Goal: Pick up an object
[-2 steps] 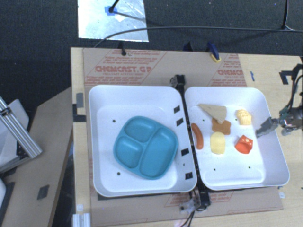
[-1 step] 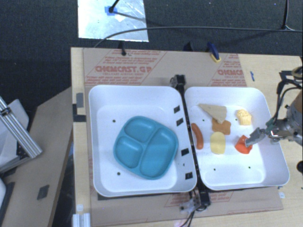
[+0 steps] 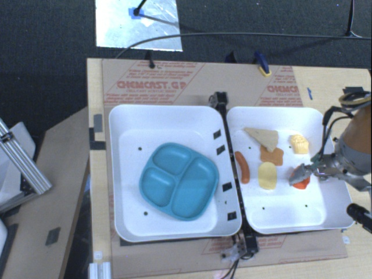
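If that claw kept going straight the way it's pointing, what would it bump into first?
The claw points left across the right bin. A red piece already sits right at its tip. Going on, it would likely meet the yellow piece first, though its height above the bin is unclear.

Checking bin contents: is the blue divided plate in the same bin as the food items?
No, the blue divided plate lies in the left bin.

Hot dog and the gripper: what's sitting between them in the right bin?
In the camera view, a pale yellow piece lies between the hot dog and the gripper; a small red item sits right at the gripper.
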`<state>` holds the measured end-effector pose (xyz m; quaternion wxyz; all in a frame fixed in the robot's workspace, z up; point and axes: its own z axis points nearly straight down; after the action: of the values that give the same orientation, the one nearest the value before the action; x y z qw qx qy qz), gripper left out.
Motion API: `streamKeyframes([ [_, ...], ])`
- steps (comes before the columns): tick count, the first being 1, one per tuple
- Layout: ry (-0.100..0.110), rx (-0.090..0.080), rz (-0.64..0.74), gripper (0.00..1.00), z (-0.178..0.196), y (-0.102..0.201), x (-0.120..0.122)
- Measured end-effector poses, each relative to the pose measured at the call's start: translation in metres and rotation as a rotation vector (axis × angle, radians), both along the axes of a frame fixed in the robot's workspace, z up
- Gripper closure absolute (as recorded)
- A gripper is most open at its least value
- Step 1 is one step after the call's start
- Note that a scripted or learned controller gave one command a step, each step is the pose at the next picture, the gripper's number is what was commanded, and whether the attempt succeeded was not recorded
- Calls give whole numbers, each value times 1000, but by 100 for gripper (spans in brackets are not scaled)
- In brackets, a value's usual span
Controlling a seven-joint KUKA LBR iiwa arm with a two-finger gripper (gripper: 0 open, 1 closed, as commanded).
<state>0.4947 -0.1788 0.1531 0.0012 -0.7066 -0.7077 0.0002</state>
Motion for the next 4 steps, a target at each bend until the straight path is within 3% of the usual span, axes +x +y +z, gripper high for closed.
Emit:
streamKeyframes([
  [1, 1, 0, -1, 0, -47, 9, 1],
  [2, -5, -3, -2, 100, -34, 8, 2],
  [4, -9, -4, 4, 100, 78, 10, 15],
])
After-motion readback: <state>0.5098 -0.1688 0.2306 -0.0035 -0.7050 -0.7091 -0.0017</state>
